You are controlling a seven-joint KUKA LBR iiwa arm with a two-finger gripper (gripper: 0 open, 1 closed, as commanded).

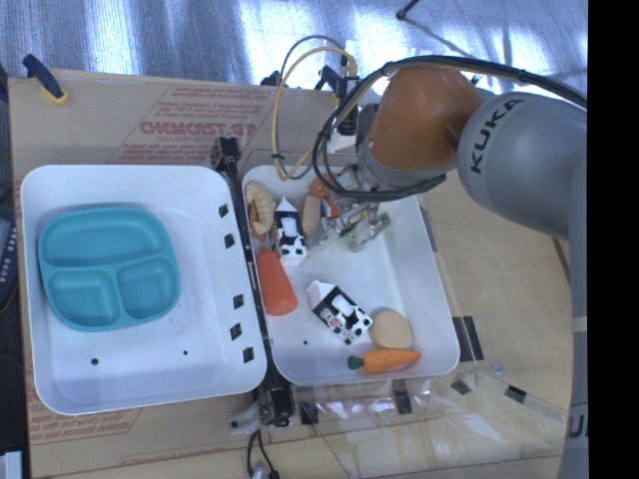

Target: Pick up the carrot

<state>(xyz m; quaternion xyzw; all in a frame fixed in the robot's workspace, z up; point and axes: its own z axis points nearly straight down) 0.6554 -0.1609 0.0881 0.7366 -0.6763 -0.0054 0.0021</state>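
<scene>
Camera view, arm [499, 153] bent low over right bin [424, 297], carrot [387, 360] apart.

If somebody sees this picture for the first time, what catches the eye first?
Probably the big grey arm with its orange band, reaching over the far end of the right white bin. Next, the turquoise divided plate in the left white bin, then the small orange carrot at the right bin's near edge.

Your arm [519, 158] is smooth grey with dark "KUKA" lettering, an orange band [424, 118] above the wrist, and black and yellow cables [300, 78] looping off it.
</scene>
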